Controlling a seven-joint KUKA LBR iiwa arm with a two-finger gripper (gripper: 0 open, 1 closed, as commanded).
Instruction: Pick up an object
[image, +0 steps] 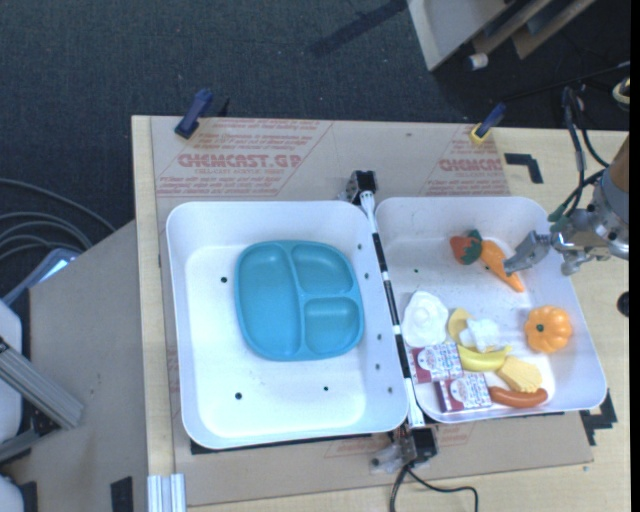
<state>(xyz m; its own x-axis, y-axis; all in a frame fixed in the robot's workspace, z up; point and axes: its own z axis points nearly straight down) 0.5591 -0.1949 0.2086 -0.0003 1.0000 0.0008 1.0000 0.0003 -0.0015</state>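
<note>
My gripper (549, 257) hangs over the far right part of the right bin (430, 222), open, with nothing between its fingers. Its left finger (524, 253) ends just right of an orange toy carrot (493, 259), which lies beside a small red piece (463, 246). An orange pumpkin (548, 329) sits below the gripper. Nearer the front lie a white garlic-like piece (424, 317), a yellow banana (476, 356), a red-and-white carton (450, 377), a yellow wedge (521, 375) and a red sausage (518, 398).
The left bin (200, 330) holds a blue divided plate (298, 298). A black clamp strip (385, 300) runs between the two bins. Blue and yellow clips (193, 113) hold the cardboard at the bench's far edge. Cables hang at the upper right.
</note>
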